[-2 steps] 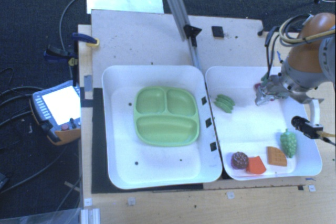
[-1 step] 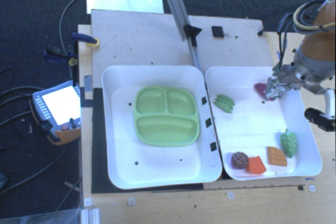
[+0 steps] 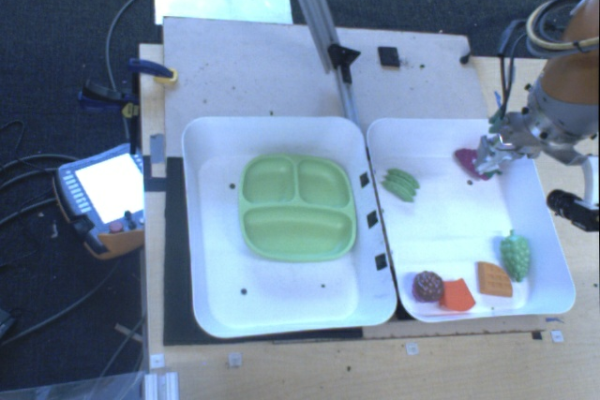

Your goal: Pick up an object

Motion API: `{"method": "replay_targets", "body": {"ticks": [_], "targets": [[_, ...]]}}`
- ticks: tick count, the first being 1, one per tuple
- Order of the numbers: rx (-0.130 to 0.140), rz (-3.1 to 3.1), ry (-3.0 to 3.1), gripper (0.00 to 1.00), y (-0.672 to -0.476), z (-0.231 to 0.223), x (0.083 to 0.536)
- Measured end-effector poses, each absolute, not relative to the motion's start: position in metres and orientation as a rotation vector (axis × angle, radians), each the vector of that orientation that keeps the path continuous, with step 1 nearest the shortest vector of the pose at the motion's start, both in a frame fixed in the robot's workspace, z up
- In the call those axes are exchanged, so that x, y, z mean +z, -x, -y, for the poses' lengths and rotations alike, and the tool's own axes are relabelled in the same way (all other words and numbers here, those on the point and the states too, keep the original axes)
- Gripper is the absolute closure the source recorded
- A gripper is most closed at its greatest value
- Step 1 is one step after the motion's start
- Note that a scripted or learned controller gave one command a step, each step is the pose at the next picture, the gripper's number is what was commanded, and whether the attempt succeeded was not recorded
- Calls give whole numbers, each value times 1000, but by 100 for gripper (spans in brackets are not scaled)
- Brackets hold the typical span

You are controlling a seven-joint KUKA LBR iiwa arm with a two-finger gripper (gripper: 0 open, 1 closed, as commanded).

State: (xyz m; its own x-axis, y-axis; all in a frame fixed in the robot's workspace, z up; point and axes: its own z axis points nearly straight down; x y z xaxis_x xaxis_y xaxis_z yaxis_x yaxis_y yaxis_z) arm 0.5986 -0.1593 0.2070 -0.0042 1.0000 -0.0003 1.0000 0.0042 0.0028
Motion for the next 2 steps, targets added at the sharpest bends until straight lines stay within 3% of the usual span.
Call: {"method": "replay_targets", "body": {"ticks": [2], "targets": [[3, -2235, -2211, 100, -572, 51, 221]]}}
